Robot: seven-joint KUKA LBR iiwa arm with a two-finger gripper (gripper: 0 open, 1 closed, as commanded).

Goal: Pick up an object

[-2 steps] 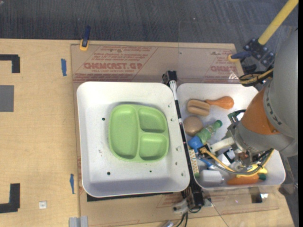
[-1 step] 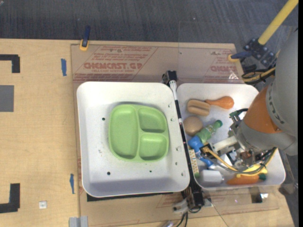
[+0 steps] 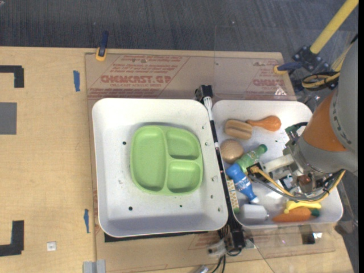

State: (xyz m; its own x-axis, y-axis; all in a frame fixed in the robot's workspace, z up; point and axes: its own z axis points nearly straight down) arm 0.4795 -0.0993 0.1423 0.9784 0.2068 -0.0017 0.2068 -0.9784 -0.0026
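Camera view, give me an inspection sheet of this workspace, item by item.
Surface: wooden bench bearing two shallow white bins side by side, the left bin and the right bin.
Job's things: in the right bin, a blue bottle, a green bottle, a tan round piece, a bread roll, an orange drumstick-shaped toy and an orange carrot-like toy.
Clutter: green divided plate in the left bin.
Hand: hand low over the right bin; finger state cannot be judged.
Cables: yellow and black wires looping at the wrist.
Surroundings: dark carpet; blue tape marks on the bench.
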